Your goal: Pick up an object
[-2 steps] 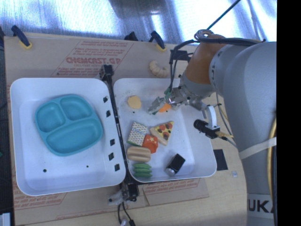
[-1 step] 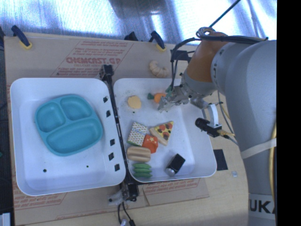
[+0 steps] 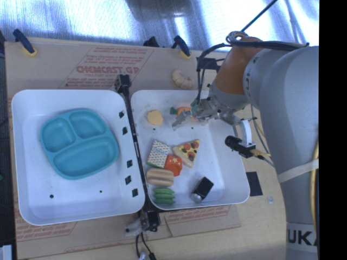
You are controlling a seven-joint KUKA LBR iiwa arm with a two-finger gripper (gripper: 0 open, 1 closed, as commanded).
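Arm reaching into the right bin above a scatter of toy food.

The gripper [image 3: 184, 118] sits in the upper part of the right bin [image 3: 230, 169], near the centre of the frame, beside a small orange-and-green carrot-like toy [image 3: 181, 110]; whether its fingers are apart or closed on anything cannot be told. Left of it lies a round yellow piece [image 3: 155, 117]. Lower in the same bin are a pizza slice [image 3: 187, 151], a checkered wafer [image 3: 159, 153], a red piece [image 3: 173, 165], a hot dog bun [image 3: 160, 177], a green pea pod [image 3: 164, 195] and a black block [image 3: 202, 188]. The left bin [image 3: 32, 199] holds a blue divided plate [image 3: 79, 142]. A pale curled toy [image 3: 182, 80] rests on the cardboard above the right bin.
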